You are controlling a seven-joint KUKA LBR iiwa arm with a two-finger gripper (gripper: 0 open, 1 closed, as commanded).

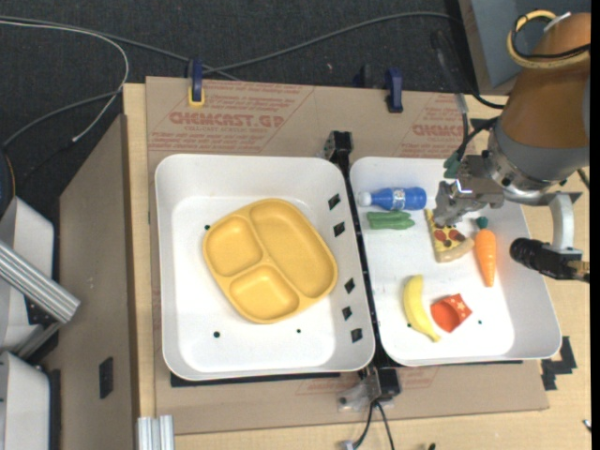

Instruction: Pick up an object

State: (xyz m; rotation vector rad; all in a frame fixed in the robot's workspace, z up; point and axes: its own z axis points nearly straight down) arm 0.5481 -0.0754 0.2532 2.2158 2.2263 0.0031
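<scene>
Cardboard-topped bench: gripper [448, 216], jaw state unclear, over pizza slice [449, 242]; crowding carrot [485, 256] risks a botched grasp.

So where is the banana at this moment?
The banana lies in the right bin, near its front-left part, just left of the red toy and below the green pepper.

In my white bins [187, 345] I see a yellow tray [270, 259], yellow banana [417, 307] and orange carrot [485, 256]. The bottle [397, 198] is blue and white, beside a green pod [389, 220] and a red piece [450, 311].
</scene>
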